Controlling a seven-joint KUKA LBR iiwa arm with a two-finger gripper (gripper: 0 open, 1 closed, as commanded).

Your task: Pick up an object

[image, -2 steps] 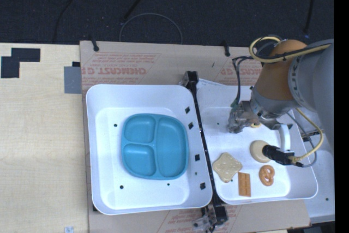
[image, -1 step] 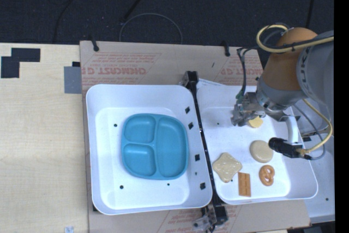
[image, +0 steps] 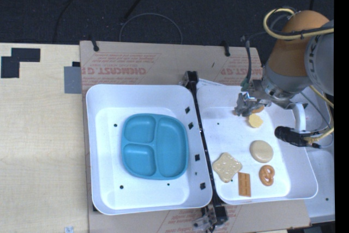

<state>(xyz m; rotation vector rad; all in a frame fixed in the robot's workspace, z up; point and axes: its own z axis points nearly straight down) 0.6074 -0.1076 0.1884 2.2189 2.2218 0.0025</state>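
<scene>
Two white bins sit side by side on the surface [image: 43, 139]. The left bin [image: 103, 101] has a blue plate [image: 154, 146] in it, and the plate has three parts. The right bin [image: 302, 172] has small play food in it. There is a yellow piece [image: 255, 120] near the top of this bin. Below it lies a round tan bun [image: 262, 151]. Lower down sits a small brown pretzel [image: 266, 175]. To the left of the pretzel lies a thin orange-brown bar [image: 244, 184], and just beside the bar is a pale square cracker [image: 227, 166] with little dots on it. The bar and the cracker look like they touch at one corner. The grey arm [image: 294, 57] comes in from the right, and it has an orange part above the wrist. Its pincer [image: 245, 103] hangs low over the top part of the right bin, just beside the yellow piece and a bit to its left. I cannot tell if the pincer touches the yellow piece. The pincer is small and dark from here, so I cannot tell if it is wide or narrow. I see no food between its tips. A black clip strip [image: 197, 133] runs between the two bins.
</scene>
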